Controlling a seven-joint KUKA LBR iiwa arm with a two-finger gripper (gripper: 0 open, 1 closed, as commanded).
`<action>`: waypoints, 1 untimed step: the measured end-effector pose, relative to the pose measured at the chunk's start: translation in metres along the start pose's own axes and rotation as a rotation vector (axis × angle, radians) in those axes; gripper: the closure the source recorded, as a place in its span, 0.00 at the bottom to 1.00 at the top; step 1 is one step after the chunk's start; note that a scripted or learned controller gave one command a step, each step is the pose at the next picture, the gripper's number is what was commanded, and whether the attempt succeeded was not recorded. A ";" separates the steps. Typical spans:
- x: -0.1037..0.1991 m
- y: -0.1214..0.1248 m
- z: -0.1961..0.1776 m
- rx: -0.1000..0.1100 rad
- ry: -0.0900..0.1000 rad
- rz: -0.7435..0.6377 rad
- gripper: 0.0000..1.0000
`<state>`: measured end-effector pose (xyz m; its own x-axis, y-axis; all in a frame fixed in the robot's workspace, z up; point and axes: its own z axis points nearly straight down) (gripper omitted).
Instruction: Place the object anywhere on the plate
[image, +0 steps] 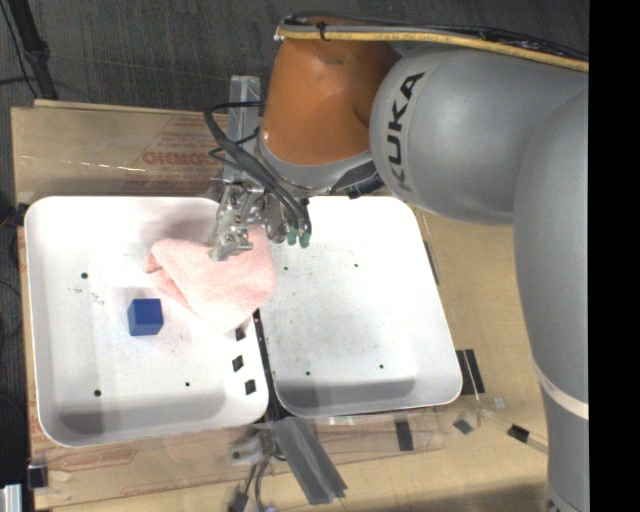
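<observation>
End effector (232, 243) over the pink cloth (215, 275)
It touched the cloth in the left bin (60, 290); its grip could not be told; a blue cube (145, 316) lay near

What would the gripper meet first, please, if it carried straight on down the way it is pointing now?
Most likely the pink cloth in the left bin: the gripper points down at the cloth's upper edge. Depth is unclear from this slanted view, so it may already touch. The blue cube lies off that line.

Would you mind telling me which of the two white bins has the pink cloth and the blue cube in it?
The left bin: the pink cloth and blue cube lie there, the gripper above the cloth. The right bin has neither.
</observation>
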<state>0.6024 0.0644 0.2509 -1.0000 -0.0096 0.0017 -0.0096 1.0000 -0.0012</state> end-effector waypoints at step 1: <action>0.008 0.054 0.016 0.000 -0.002 -0.001 1.00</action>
<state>0.5934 0.1181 0.2347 -0.9999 -0.0108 0.0000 -0.0108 0.9999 -0.0009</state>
